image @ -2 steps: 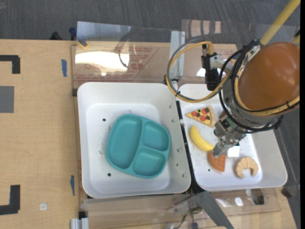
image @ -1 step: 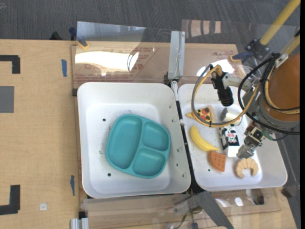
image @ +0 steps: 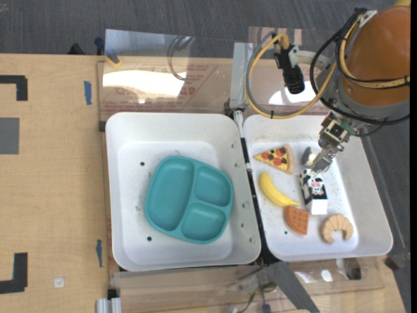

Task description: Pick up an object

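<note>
Carton (image: 316, 192) in right bin (image: 371, 194), long axis roughly up-down in camera view, top end toward far wall, lower end near waffle (image: 297, 220). Flanked by banana (image: 275, 190) on left, croissant (image: 337, 227) below right, pizza slice (image: 276, 158) up left. Bare floor toward right wall. Pincer (image: 317, 163) just above carton's top end, reaching in from right; spread or pressed together, cannot tell. Left bin (image: 124, 149) holding teal divided plate (image: 189, 199), bare margin all round.
</note>
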### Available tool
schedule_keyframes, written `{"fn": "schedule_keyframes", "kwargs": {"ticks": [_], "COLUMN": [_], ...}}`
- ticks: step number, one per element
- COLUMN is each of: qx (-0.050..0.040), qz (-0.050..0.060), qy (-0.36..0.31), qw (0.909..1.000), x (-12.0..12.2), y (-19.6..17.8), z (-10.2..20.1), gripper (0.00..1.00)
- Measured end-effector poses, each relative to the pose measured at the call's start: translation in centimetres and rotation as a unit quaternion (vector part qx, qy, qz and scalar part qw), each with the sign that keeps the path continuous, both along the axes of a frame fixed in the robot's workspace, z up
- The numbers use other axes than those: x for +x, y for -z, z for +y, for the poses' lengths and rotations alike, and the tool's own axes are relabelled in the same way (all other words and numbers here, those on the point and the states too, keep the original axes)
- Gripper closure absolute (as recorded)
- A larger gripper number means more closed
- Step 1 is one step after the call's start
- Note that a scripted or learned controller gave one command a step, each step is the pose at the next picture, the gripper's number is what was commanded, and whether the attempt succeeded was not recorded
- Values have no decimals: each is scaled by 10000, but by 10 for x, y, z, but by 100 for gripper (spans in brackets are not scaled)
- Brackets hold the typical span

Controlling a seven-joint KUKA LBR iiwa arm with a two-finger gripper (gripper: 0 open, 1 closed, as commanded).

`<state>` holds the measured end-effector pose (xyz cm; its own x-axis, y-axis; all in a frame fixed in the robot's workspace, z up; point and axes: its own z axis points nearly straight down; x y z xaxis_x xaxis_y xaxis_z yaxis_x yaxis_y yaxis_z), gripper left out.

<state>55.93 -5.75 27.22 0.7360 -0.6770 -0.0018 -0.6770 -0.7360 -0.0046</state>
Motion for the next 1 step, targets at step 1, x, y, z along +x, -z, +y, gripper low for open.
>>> {"fn": "schedule_keyframes", "kwargs": {"ticks": [1], "qx": [-5], "qz": [28], "qy": [-1369], "qw": [9906], "x": [-52], "y": [20], "z": [24], "gripper": [100]}}
